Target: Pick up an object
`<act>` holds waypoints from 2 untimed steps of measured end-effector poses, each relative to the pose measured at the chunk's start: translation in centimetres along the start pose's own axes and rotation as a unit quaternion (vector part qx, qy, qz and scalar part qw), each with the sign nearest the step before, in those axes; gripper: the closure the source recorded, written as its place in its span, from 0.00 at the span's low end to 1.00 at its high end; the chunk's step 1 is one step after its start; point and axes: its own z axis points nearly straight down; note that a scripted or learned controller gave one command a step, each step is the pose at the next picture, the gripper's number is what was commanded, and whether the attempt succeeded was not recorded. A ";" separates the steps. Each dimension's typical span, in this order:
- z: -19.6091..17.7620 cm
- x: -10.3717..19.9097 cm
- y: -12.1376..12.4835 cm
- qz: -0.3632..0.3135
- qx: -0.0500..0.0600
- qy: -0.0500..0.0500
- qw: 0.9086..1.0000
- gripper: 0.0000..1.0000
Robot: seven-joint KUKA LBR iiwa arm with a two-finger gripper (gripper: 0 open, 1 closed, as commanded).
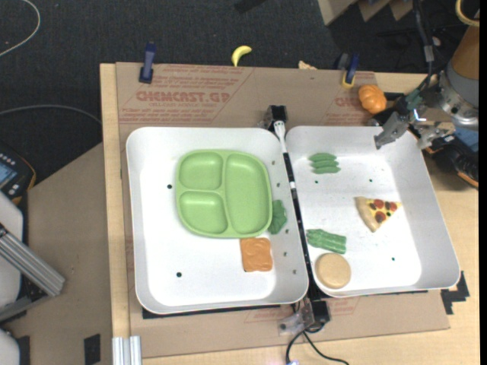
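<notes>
My gripper (390,131) hangs at the far right corner of the right bin (426,204), above its rim. Nothing lies between its dark fingers. In the right bin lie a green pod-like piece (325,162) at the back, a pizza slice (377,212) in the middle, a second green piece (326,240) near the front left, and a round tan cookie (332,271) at the front. The left bin (144,226) holds a green divided plate (225,193), an orange waffle-like square (257,254) and a small dark green piece (278,216) beside the plate.
An orange toy (371,98) sits on the cardboard behind the right bin, close to the gripper. A yellow banana (241,54) lies past the board's far edge. Blue clamps (147,65) hold the cardboard. Cables run by the arm at right.
</notes>
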 end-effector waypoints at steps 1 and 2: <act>-14.6 4.4 -8.3 -0.002 -0.006 0.000 1.000 0.00; -30.3 6.8 -6.3 -0.002 -0.011 -0.002 1.000 0.00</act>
